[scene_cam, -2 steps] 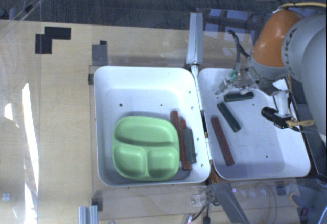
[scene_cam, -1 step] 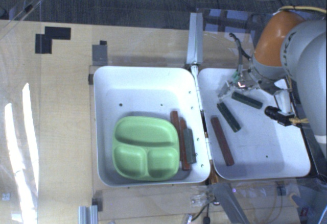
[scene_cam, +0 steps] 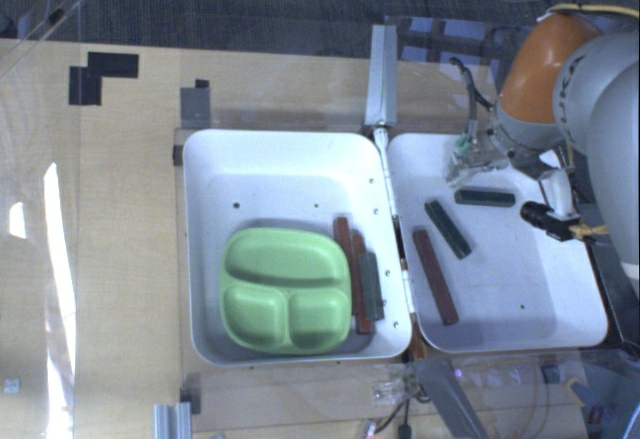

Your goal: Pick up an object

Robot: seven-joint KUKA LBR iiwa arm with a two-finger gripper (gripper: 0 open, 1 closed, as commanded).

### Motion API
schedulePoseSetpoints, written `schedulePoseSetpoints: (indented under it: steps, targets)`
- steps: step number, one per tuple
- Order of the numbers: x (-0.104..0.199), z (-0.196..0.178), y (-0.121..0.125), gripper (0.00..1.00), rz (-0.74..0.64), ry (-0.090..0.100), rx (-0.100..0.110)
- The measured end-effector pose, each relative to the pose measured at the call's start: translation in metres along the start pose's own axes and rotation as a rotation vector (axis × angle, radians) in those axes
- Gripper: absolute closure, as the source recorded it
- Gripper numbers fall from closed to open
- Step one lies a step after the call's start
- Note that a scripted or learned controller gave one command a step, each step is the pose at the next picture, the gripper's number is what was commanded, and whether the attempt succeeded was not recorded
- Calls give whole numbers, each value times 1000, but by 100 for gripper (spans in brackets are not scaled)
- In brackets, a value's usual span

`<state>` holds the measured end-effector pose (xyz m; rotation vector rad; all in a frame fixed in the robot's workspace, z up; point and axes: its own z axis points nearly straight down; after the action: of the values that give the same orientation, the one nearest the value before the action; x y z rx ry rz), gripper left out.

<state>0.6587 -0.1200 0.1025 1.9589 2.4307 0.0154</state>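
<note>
Three loose bars, a dark bar [scene_cam: 485, 196], a green bar [scene_cam: 447, 228] and a brown bar [scene_cam: 435, 277], are spread across the right bin [scene_cam: 560, 327], open floor around them. The gripper [scene_cam: 470, 163] is seen near the bin's far edge, just beside the dark bar; its opening cannot be told.

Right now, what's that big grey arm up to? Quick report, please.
Gripper low at right bin's far edge, nothing visibly held. Short dark green bar just beside it. Long brown stick, second dark bar lie apart.

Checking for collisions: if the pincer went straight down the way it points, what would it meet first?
Probably the bare floor of the right bin near its far edge, just beyond the dark green stick; depth is unclear.
</note>
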Motion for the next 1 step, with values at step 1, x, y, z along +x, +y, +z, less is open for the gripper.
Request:
schedulePoseSetpoints:
  steps: [1]
  targets:
    - [0,0,0,0,0,0,0]
